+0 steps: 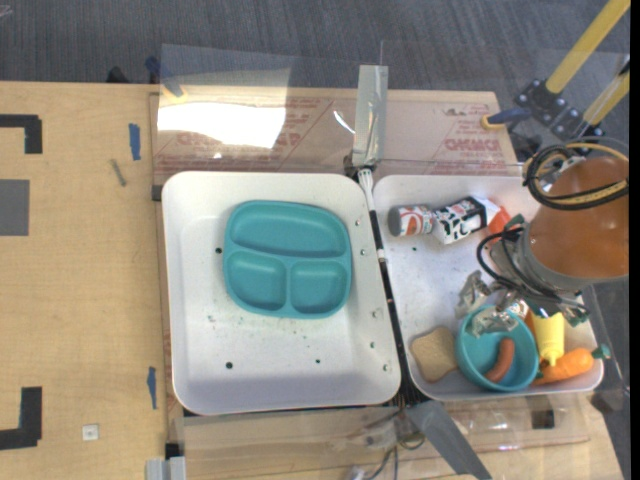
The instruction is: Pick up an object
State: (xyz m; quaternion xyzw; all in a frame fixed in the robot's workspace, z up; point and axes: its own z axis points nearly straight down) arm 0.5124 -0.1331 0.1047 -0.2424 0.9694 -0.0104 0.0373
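The teal divided plate (pixel 288 258) is looking like smooth matt plastic, the white bins (pixel 190 298) like glossy speckled plastic, the surface (pixel 70 298) like pale bare wood.

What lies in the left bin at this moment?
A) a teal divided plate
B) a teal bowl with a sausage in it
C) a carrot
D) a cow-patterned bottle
A: the teal divided plate lies alone in the left bin; the rest sits in the right bin.
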